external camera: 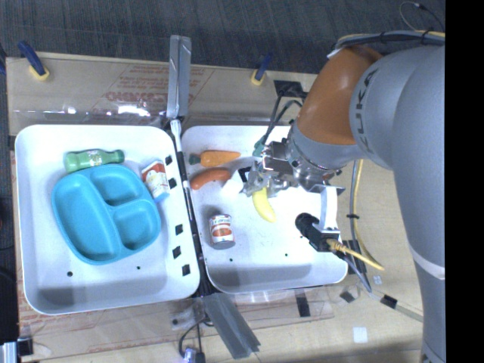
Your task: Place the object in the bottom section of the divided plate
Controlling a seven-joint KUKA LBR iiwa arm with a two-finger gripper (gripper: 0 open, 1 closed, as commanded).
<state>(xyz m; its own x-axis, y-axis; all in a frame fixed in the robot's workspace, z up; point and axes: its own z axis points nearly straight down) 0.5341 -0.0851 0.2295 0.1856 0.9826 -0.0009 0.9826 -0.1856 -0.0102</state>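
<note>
Camera view puts the hand (261, 181) low in the right bin (302, 267), directly over the top end of the banana (265, 206), which I take to be the task obj. The rest of the banana pokes out toward the bin's near side. You can't tell whether the hand is open or closed, b/c the wrist covers that end, so there's no proof of a grip.

The divided plate (83, 218) lies in the left bin (38, 278), well apart from the banana.

Risks, as I judge them:
- A hold on just the tip may let the banana swing or slip on the lift.
- The sausage (209, 178) and carrot (219, 158) lie near the hand, w/ the can (221, 230) a bit further off, so a sideways drag could knock them.
- The carry has to cross both bin rims, and a low pass could snag there.
- The green bottle (92, 158) and the small red-and-white tub (156, 180) crowd the plate's far edge. A late release could hit them or land in the wrong section.

Hard to make out: the contact btwn hand and banana, the banana's covered end, and which of the plate's 3 sections counts as "bottom". My guess is the one nearest the camera.
</note>
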